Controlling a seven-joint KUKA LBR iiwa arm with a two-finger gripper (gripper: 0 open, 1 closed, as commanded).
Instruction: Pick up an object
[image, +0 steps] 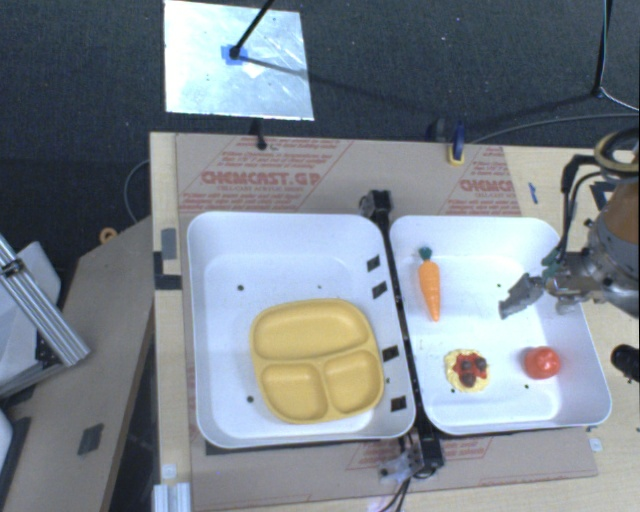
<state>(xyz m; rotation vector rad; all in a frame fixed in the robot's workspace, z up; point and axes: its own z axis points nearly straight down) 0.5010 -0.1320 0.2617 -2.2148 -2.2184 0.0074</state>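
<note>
The claw (535, 293) hangs over the right bin (575, 405) near its right wall. How far open it is cannot be told, and nothing shows between its tips. A tomato (541, 362) lies just below it. A small pizza (467, 369) sits lower left of it, and a carrot (429, 284) well to its left. The yellow divided tray (315, 358) rests in the left bin (215, 300), far left of the claw.

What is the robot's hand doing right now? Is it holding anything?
Hand: above the right bin, holding nothing; open or shut cannot be told.
</note>
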